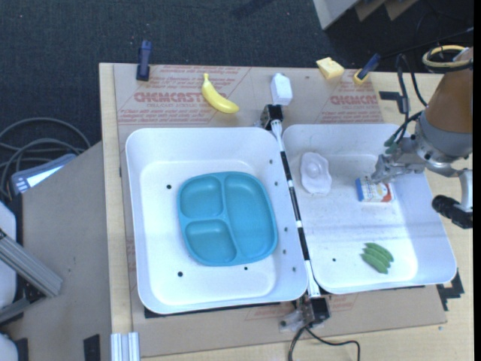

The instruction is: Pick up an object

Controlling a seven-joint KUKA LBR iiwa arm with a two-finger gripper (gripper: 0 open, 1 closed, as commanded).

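Observation:
In the right bin (421, 273) lie a small white, blue and red carton (373, 192), a clear white plastic cup on its side (315, 171) and a green pea pod (378, 257). My gripper (382, 170) hangs at the bin's upper right, right above the carton's far edge. Its fingers point down at the carton; I cannot make out their spacing or whether they touch it. The left bin (150, 201) holds a blue divided plate (225, 217).
On the cardboard behind the bins sit a yellow banana (216, 96), a white block (281, 88), a yellow sponge piece (329, 68) and blue clamps (143, 59). A black clip (270, 114) stands where the bins meet. Cables trail at the right.

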